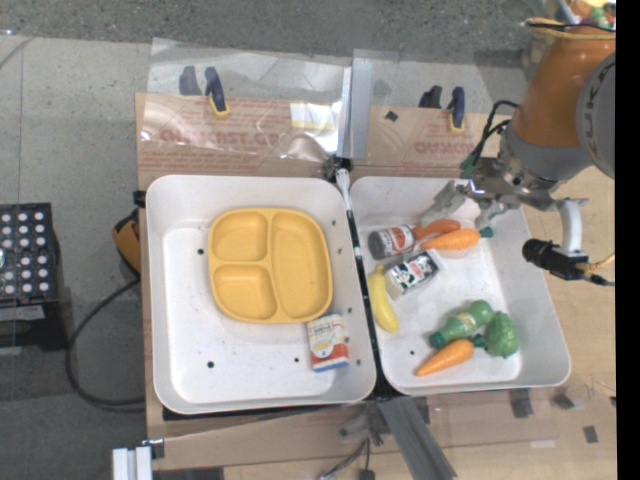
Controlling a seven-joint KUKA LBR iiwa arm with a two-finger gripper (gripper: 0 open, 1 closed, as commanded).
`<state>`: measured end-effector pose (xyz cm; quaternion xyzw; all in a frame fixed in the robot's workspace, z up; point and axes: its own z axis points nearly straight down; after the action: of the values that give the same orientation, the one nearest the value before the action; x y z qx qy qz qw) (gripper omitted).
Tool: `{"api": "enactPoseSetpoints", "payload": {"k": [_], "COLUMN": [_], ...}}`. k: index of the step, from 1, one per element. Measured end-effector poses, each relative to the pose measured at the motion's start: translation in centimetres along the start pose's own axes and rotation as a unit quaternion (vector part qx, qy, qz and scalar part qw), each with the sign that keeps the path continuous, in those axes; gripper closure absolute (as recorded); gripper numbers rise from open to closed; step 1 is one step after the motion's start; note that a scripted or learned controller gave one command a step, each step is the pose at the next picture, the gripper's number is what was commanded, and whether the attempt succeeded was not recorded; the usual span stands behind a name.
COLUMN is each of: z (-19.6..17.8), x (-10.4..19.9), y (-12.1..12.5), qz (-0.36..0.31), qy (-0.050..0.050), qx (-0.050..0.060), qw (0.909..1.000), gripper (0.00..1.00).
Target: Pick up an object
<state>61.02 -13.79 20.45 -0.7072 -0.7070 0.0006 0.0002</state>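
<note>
The gripper [470, 200] hovers with fingers seemingly spread above an orange toy carrot [455, 239] in the right bin [540, 313]. Probably light, rigid, slick plastic; best pinched across its thick middle.

Glossy yellow plastic tray [270, 265]

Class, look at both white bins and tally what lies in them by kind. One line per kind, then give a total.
Carrots: 2
Bottles: 2
Banana: 1
Green vegetables: 2
Yellow divided plate: 1
Small carton: 1
Total: 9
</note>
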Motion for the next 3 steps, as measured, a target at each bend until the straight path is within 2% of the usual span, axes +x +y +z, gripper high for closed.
{"api": "enactPoseSetpoints", "payload": {"k": [1, 2, 3], "z": [10.0, 8.9, 8.9], "x": [-7.9, -8.2, -8.2], "y": [2.4, 2.5, 2.5], "qz": [-0.039, -0.038, -0.038], "qy": [-0.003, -0.006, -0.006], "qx": [-0.008, -0.011, -0.011], "qw": [0.9992, 0.9992, 0.9992], "gripper": [0.0, 1.0, 0.0]}}
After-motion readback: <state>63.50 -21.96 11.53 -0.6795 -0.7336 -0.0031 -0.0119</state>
